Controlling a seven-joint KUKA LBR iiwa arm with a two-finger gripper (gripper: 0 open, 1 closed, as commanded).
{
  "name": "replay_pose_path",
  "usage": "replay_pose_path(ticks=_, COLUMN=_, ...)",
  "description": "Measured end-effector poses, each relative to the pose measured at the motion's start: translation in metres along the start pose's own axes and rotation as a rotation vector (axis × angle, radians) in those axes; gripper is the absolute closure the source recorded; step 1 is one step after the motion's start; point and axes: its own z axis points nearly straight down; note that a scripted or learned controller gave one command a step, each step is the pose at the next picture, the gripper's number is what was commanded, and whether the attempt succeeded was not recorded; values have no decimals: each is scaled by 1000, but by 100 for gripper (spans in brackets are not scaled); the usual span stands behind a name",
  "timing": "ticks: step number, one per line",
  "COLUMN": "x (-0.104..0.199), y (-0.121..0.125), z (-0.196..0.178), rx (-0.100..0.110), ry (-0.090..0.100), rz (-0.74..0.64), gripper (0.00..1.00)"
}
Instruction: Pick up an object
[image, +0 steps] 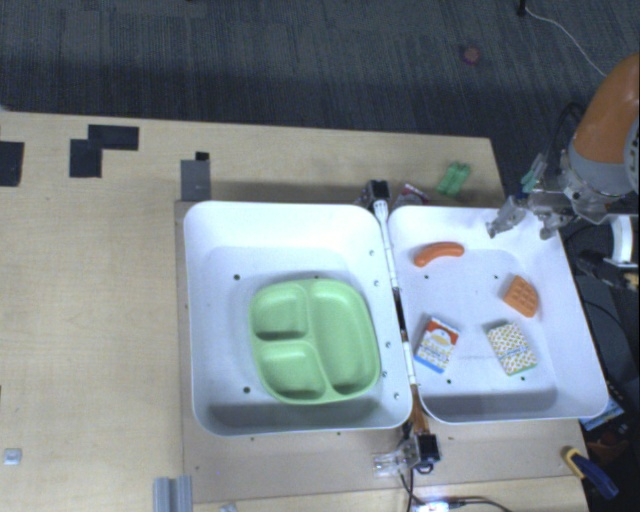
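Over the far right corner of the right bin, the jaws of the gripper hang with two pale fingers spread apart and nothing between them. Behind them the grey wrist and its orange band lead off to the right edge of the view.

Nearest the jaws, on the white floor of that bin, lies an orange sausage-shaped piece, to their left and a little nearer the camera. An orange ridged block sits below the jaws, apart from the rest. Further forward are a yellow-patterned packet and, to its left, a small blue and red box, the two near each other but not touching. All four lie loose with open floor around them, so none blocks another.

Across the divider between the bins, the left bin holds a green sectioned plate lying flat. On the tabletop beyond the bins rests a small green object, and dark tape patches mark the far left.
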Motion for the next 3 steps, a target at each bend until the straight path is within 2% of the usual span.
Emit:
replay_pose_path(ticks=1, x=43, y=-44, z=70, rx=0, ry=1, rz=0, gripper=0)
replay_pose_path(ticks=2, x=43, y=-42, z=58, rx=-5, ry=0, rz=-1, gripper=100)
replay_pose_path(ticks=3, x=43, y=-42, z=58, rx=-5, ry=1, rz=-1, gripper=0)
